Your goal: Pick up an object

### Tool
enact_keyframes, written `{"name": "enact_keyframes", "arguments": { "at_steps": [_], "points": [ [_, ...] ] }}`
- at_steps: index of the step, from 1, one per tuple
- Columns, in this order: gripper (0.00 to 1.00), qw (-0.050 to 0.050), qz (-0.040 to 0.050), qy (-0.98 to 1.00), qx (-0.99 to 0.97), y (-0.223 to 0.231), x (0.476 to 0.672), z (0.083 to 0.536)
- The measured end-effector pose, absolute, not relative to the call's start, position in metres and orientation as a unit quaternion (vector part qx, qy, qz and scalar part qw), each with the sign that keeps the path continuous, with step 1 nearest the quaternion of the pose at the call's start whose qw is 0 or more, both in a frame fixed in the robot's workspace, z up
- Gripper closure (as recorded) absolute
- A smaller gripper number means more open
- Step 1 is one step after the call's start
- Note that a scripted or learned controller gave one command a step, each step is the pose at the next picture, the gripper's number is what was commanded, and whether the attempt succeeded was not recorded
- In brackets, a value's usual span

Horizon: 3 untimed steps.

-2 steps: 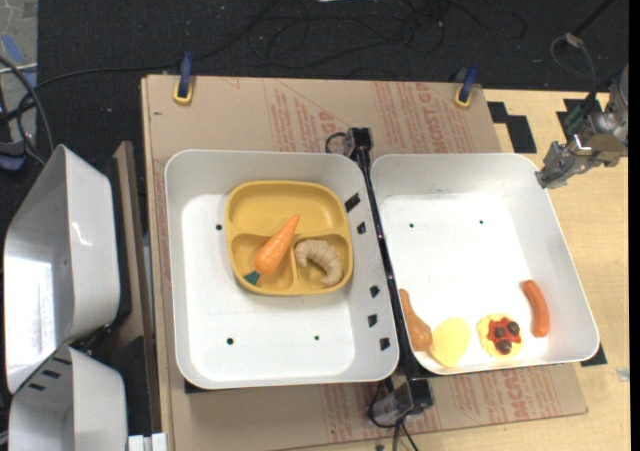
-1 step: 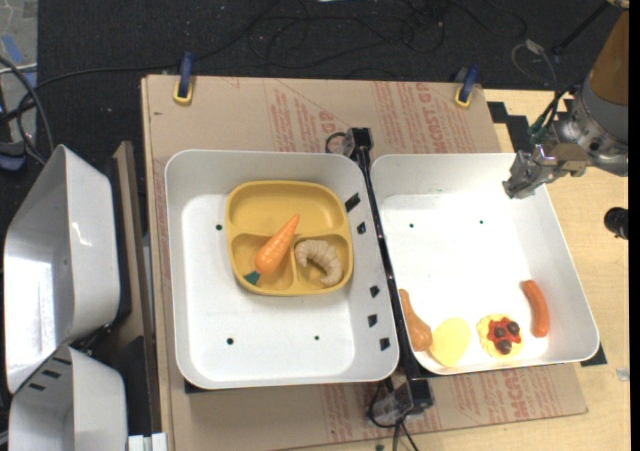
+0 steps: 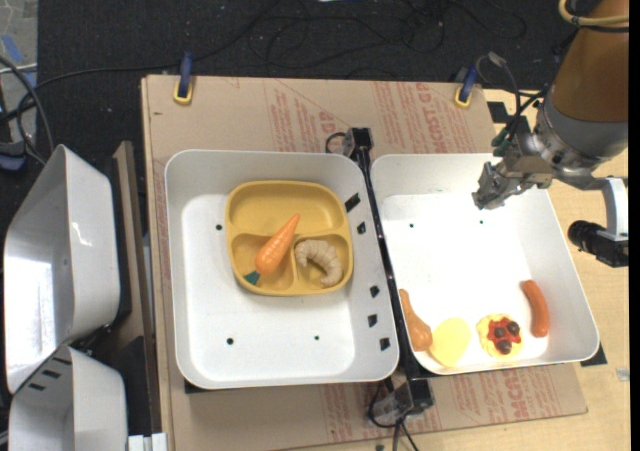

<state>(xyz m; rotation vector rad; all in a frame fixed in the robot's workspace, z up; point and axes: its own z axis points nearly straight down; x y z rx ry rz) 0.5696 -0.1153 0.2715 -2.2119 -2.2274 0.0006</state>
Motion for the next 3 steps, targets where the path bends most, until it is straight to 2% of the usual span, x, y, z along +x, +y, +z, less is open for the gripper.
{"name": "enact_keyframes", "arguments": {
  "at_steps": [1, 2, 3],
  "points": [
    [1.00, 0.001, 0.0004, -0.709, -0.705, -0.067, 0.550, 0.272],
    [1.00, 0.001, 0.0000, -0.710, -0.704, -0.008, 0.545, 0.259],
    [1.00, 0.002, 0.0005, -0.710, -0.704, 0.042, 0.530, 0.242]
  ]
}}
